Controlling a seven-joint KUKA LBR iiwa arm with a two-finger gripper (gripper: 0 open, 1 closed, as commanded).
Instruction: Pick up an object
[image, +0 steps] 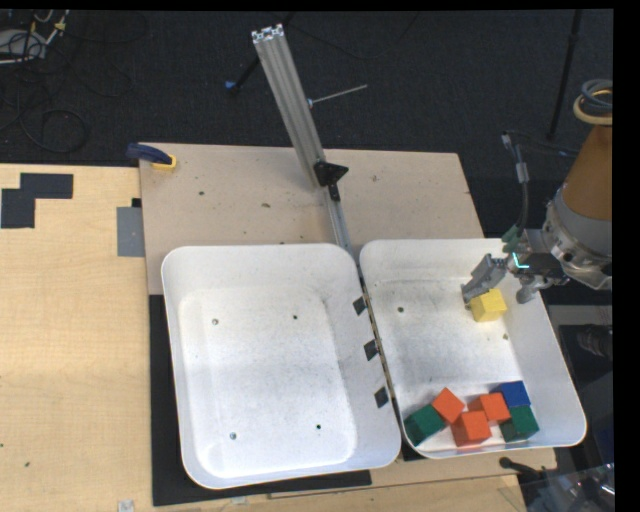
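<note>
Right now small yellow cube (488, 305) sits in right shallow white bin (440, 300), far-right part, just under grey two-finger gripper (503, 281), fingers spread apart w/ cube between tips, not clamped. Matte orange, green, blue blocks (475, 412) cluster at near edge.

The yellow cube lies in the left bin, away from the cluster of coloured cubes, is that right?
Not quite. The camera view shows the yellow cube in the right bin, not the left. It does lie away from the cluster of coloured cubes.

Dark carpeted floor (420, 70) with cables (40, 110), pale wooden bench (70, 330), slanted aluminium rail (295, 105).
</note>
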